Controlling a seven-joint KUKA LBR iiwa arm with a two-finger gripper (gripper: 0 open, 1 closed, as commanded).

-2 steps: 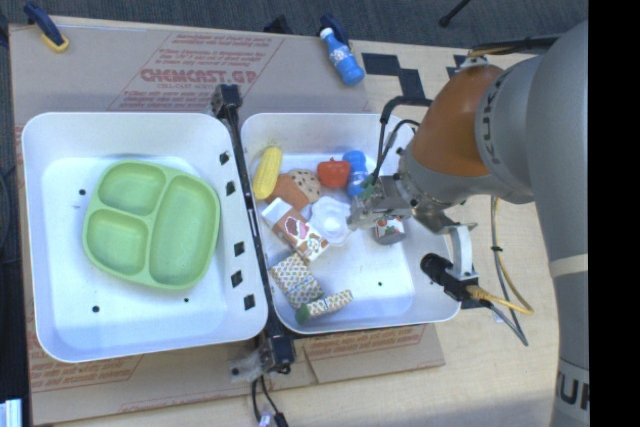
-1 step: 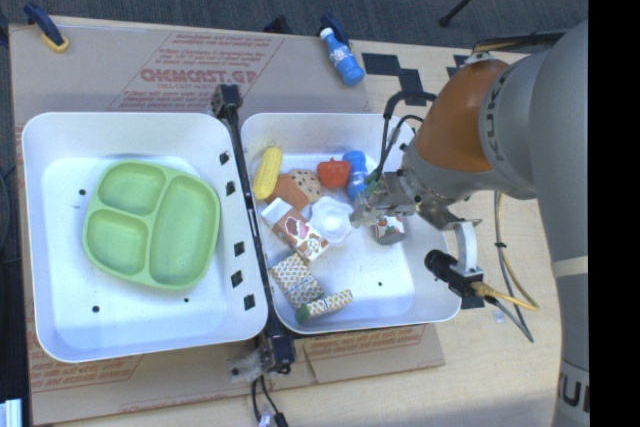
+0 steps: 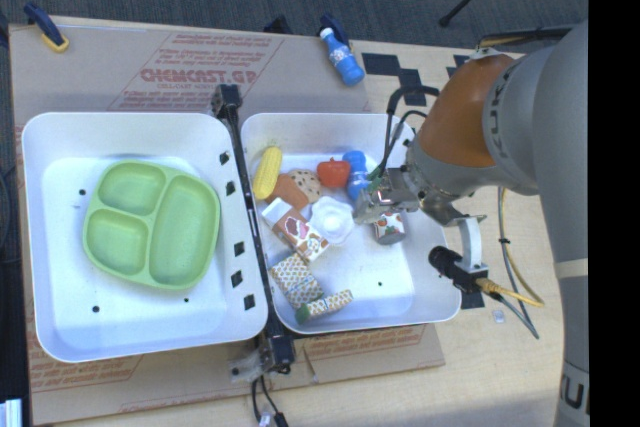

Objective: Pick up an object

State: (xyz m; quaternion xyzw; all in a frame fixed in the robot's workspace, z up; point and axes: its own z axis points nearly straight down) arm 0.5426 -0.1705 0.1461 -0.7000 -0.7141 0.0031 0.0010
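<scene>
Camera view: gripper (image 3: 385,205) low in right bin (image 3: 400,290), centre-right of frame, over small grey object (image 3: 388,228). Finger state: cannot tell. Grasp stage; lift next.

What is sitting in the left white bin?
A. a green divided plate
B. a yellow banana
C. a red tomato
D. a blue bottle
A. The green divided plate lies alone in the left bin, while the yellow, red and blue items sit in the right bin near the gripper.
</scene>
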